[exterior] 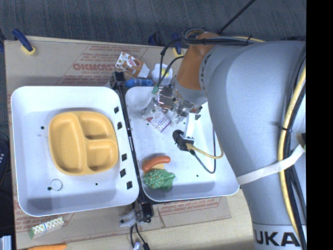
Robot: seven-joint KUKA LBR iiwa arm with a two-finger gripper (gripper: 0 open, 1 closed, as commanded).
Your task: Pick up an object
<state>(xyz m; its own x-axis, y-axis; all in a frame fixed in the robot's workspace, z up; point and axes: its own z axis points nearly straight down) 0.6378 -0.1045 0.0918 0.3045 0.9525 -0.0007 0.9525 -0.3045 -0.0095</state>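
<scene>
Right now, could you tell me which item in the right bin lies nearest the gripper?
The flat packet, just below the gripper; the carrot and green toy lie farther down.

Yellow divided tray (83, 141) sits in the left bin (21, 139)

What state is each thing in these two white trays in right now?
Yellow divided plate: lying flat in the left bin, right side up, nothing in its compartments.
Orange toy carrot: lying on its side in the right bin.
Green toy vegetable: lying just below the carrot, touching it.
Small printed packet: lying flat under the gripper.
Gripper: low over the packet; grip unclear.
</scene>
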